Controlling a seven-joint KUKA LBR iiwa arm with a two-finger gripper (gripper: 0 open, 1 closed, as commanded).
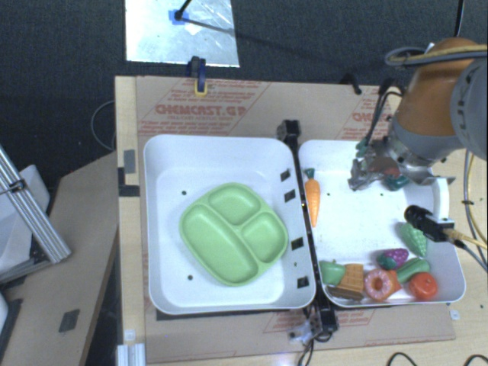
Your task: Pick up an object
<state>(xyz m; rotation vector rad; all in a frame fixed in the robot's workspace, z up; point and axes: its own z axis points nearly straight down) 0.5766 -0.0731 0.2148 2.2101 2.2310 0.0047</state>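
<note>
No single object is singled out for picking. The candidates are small toy foods, all lying in the right bin. Eight are counted.

One carrot, orange, slim and tapered with a green tuft at its far end, is laid lengthwise against the bin's left wall. The other seven are crowded along the near wall:
- a rounded green piece in the near left corner
- a tan, layered block touching it
- a pink ringed doughnut just beside the block
- a knobbly purple bunch behind the doughnut
- a smooth green piece
- a glossy red tomato-like ball in the near right corner
- a ribbed green piece set a little farther back

All appear to be moulded plastic, though finer detail cannot be made out.

The gripper is seen over the far half of the right bin, near the carrot's leafy end but apart from it and well apart from the crowded toys. Whether it is closed or released cannot be told, and nothing is seen to be held in it.

Two bins are counted, both white, shallow and round-cornered, set side by side and joined by a dark strip. In the left bin one pale green plate is found, smooth, rounded and divided into three compartments. A black fitting is seen at the right bin's right side.
</note>
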